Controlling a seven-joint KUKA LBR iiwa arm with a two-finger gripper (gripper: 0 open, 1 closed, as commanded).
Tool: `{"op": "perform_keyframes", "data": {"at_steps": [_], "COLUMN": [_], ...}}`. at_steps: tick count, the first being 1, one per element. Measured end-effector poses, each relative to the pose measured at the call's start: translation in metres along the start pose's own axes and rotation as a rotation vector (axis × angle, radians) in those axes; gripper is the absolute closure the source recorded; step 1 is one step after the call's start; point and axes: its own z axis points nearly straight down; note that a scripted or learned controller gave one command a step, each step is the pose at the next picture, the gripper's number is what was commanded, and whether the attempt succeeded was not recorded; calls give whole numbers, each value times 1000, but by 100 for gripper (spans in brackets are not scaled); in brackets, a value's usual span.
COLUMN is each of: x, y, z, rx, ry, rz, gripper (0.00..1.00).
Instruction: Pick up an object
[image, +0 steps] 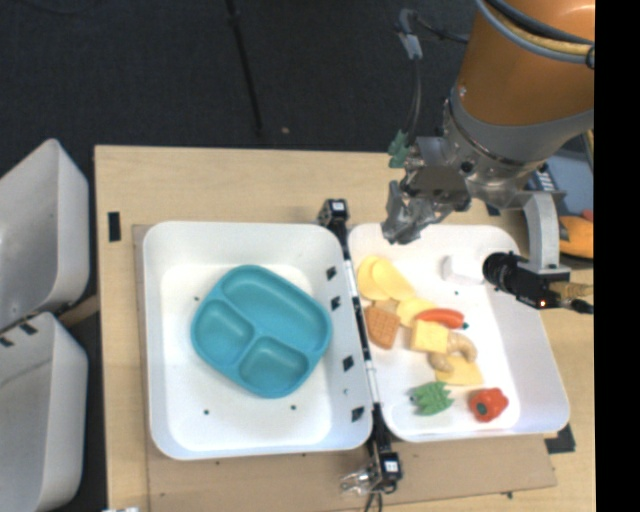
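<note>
Wooden bench (120, 190) bears two white bins; gripper (402, 226), state indeterminable, hovers above right bin's (530, 375) yellow plastic banana-shaped piece (380, 277).

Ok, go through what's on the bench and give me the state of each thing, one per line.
gripper: above the right bin's far left corner, nothing seen in it
blue tray: flat in the left bin, compartments bare
toy foods: loose pile in the right bin
left bin: holds the tray
</note>
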Motion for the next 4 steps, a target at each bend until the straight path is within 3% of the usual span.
{"op": "perform_keyframes", "data": {"at_steps": [1,2,3,4], "x": [-32,11,17,63], "y": [1,-35,10,10], "z": [73,95,155,5], "rx": [5,3,4,-17], "ry": [2,4,2,9], "rz": [10,1,7,-2], "gripper": [100,100,100,100]}}
